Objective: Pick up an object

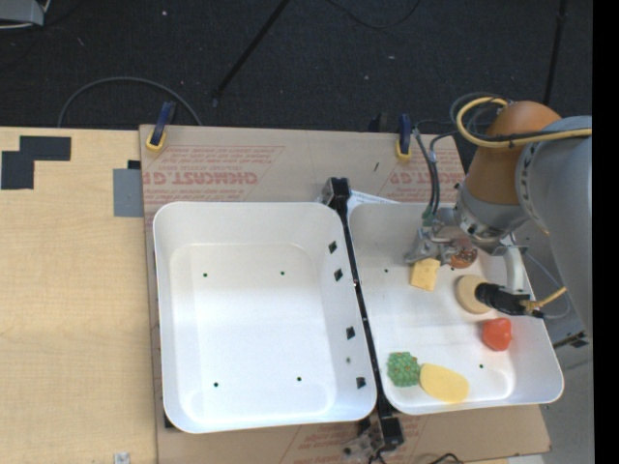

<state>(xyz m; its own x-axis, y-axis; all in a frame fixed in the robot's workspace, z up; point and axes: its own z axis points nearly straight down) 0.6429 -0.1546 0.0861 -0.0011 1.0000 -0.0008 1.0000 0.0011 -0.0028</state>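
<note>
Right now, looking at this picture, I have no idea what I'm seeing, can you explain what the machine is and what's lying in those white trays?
This is one photo from a camera fixed above a workbench, looking down at a slant. The grey machine with an orange band on the right is a robot arm. At its end is a two-finger gripper, lowered into the right bin.

Two shallow white bins sit side by side. The left bin is beside it. In the right bin lie small items: a yellow block just under the gripper, a beige round piece, a red piece, a green lumpy piece and a yellow oval piece.

I cannot tell whether the gripper holds anything.
</note>
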